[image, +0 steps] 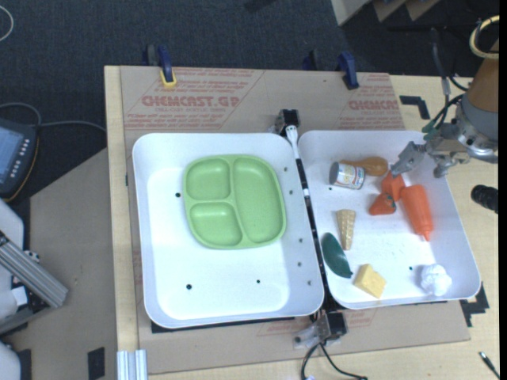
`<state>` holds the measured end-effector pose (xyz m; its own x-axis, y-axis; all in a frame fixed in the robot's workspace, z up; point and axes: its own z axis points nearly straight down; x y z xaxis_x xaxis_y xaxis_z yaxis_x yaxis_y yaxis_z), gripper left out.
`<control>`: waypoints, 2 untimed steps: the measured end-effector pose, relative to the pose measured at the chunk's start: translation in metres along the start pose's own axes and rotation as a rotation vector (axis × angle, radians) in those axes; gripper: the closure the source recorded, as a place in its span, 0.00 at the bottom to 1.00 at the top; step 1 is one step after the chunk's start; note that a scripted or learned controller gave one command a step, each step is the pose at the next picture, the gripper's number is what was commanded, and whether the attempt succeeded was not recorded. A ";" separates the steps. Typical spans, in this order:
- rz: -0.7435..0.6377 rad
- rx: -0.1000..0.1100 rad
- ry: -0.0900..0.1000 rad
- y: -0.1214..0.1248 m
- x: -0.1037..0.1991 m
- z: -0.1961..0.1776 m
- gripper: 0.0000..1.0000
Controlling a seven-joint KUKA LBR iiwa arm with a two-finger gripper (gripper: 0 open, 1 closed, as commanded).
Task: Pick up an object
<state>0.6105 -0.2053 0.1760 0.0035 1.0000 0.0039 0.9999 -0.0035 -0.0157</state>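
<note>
Overhead, the end effector (pixel 418 158) hangs above the right bin's (pixel 463 248) far side, just beside the carrot (pixel 417 207); its grip state cannot be told. Possibly nothing is grasped.

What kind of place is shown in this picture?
Probably a robotics laboratory. Two shallow white plastic bins sit on a board fixed by blue clamps, a grey robot arm reaches in, and toy food such as an orange plastic carrot lies ready.
</note>
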 end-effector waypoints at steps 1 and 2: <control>-0.004 -0.015 -0.004 0.003 0.001 -0.009 0.00; -0.004 -0.011 -0.002 -0.001 0.007 0.050 0.00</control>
<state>0.6084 -0.1977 0.1262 -0.0009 1.0000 0.0016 1.0000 0.0009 -0.0049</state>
